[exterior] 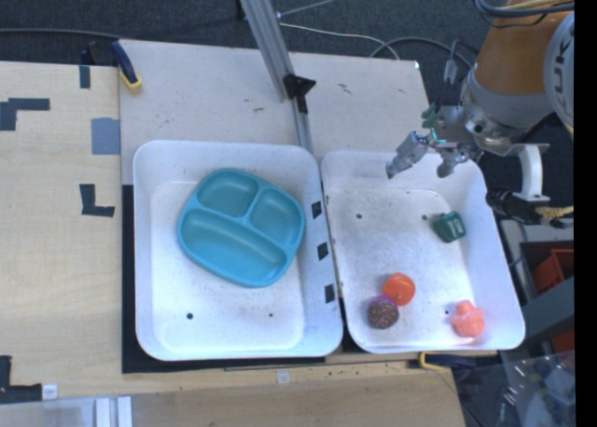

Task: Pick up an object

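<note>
The gripper hangs over the upper edge of the right bin, jaws apart, nothing between them. Candidates sit lower in that bin: a green block at right of centre, an orange ball touching a dark speckled ball at the bottom, and a pink toy in the lower right corner.

Trouble ahead, I'd say. The two balls lie so close that jaws closing on one could nudge the other away, and round things tend to roll out of a pinch. The pink toy hugs the bin wall, so a finger may strike the rim. The green block looks the safest target, standing well apart from the rest.

The left bin carries a blue divided plate, tilted in the frame. Both bins rest on a pale wooden table marked with grey tape; a metal pole slants in from the top, cables trailing over dark floor behind.
</note>
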`<state>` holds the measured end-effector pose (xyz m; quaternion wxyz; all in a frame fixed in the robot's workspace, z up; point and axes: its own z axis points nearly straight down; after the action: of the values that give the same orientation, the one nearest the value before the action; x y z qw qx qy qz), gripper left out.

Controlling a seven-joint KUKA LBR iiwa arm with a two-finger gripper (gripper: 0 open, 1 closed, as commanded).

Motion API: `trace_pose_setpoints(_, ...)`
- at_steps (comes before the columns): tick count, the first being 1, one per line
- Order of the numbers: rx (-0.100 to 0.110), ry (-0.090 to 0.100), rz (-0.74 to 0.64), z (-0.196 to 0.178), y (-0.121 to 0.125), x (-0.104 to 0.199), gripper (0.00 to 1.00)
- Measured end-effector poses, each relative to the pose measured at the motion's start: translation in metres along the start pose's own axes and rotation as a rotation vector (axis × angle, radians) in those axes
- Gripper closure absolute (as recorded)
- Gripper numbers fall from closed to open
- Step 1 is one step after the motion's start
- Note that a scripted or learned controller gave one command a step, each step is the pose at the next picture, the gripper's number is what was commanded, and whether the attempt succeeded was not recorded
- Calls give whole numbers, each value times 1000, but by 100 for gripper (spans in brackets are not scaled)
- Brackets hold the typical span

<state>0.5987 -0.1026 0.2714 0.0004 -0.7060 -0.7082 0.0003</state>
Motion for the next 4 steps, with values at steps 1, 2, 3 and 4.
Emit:
trace_pose_setpoints(1,0,0,0,0,0,0,0)
trace_pose_setpoints(2,7,0,2,63,-5,-4,0)
trace_pose_setpoints(3,5,0,1,111,-10,4,0)
trace_pose_setpoints(4,7,0,2,168,-21,5,0)
